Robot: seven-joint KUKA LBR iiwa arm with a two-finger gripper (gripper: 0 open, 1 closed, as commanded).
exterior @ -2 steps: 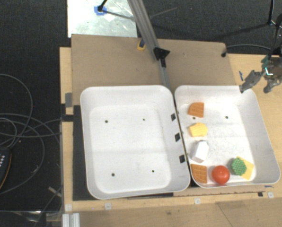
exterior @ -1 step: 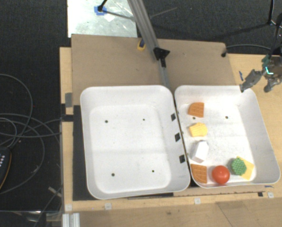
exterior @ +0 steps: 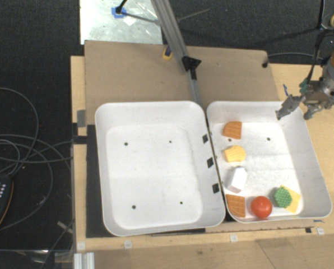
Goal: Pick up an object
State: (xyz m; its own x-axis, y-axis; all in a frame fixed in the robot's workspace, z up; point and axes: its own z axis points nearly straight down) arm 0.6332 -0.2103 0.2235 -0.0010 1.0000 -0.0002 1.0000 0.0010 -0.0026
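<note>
Camera view from above: the gripper [exterior: 295,109] hangs over the right bin's [exterior: 318,175] far right corner, fingers spread apart and holding nothing. Below it lie an orange wedge [exterior: 232,130], yellow block [exterior: 235,153], white block [exterior: 237,179], waffle piece [exterior: 236,204], tomato [exterior: 261,207] and green ball [exterior: 281,195].

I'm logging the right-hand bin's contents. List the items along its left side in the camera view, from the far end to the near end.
Orange wedge → yellow piece → white block → orange waffle-textured piece.
</note>
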